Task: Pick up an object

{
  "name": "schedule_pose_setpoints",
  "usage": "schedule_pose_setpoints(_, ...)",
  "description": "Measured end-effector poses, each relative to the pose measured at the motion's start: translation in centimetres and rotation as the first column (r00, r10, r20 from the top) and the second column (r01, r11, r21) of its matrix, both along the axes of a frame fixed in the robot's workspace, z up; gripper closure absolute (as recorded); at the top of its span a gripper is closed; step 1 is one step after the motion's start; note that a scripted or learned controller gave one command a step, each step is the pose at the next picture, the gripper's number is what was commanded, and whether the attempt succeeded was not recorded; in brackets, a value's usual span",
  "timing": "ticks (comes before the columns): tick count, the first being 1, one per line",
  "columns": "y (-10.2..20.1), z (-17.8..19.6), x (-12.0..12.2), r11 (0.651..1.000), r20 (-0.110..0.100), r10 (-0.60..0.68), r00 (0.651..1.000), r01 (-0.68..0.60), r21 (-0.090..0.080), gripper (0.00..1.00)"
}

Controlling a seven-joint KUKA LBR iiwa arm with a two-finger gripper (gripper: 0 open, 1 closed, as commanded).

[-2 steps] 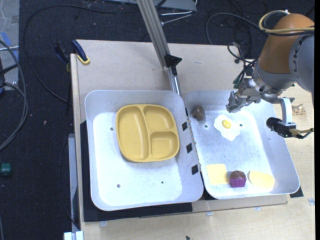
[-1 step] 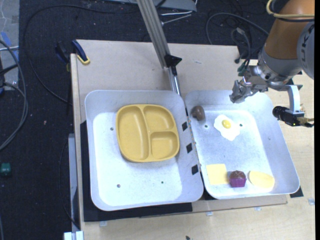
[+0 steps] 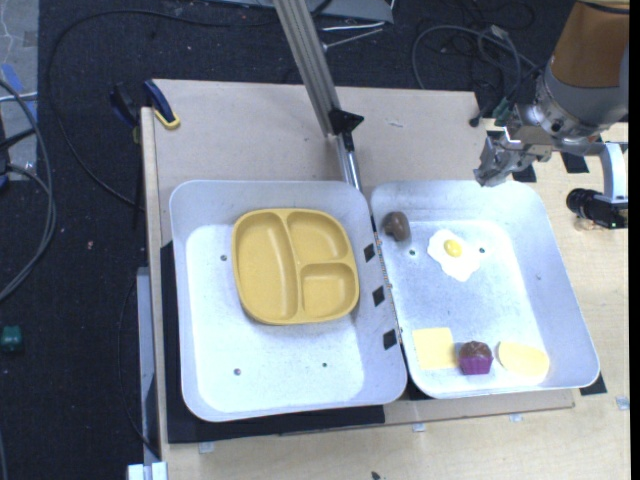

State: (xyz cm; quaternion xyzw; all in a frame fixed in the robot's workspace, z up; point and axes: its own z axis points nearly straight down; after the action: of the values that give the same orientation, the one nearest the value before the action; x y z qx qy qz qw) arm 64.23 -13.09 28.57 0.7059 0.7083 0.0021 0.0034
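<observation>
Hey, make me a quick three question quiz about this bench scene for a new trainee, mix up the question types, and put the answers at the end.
1. True or false: the yellow divided tray sits in the left bin.
2. Multiple choice: which item in the right bin lies nearest the gripper? A) the fried egg B) the purple object C) the yellow square slice
3. Fill in: the brown object lies in the right bin's far ____ corner.

Key: 1 true; 2 A; 3 left.
</observation>
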Motion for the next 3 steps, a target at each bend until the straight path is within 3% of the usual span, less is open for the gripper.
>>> schedule_pose_setpoints(2,9.6,-0.6,-4.2,1.0,-0.01,0.003,1.0,-0.003,0.003,1.0)
schedule_pose_setpoints(3,14.9,-2.6,-5.7,1.0,-0.011,0.004,1.0,-0.004,0.003,1.0)
